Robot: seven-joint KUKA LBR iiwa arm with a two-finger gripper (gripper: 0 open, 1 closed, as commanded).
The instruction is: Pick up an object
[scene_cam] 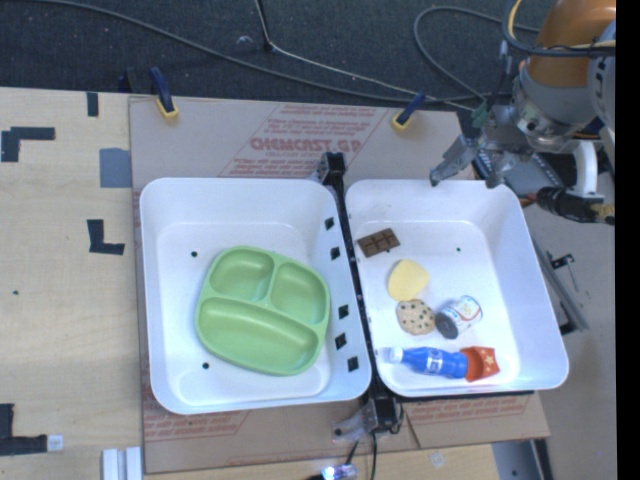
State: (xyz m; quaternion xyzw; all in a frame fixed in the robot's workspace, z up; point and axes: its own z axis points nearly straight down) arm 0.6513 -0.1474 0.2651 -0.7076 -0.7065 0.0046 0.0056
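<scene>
My hand [468, 160] hangs open and holds nothing above the far rim of the right bin [535, 268], where a chocolate bar [378, 242], a cookie [414, 317], a small can [459, 316] and a blue bottle [435, 362] lie.

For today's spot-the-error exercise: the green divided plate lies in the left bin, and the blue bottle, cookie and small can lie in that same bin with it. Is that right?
Not quite. The green divided plate does lie in the left bin, but the blue bottle, cookie and small can lie in the right bin, as the camera view shows.
</scene>
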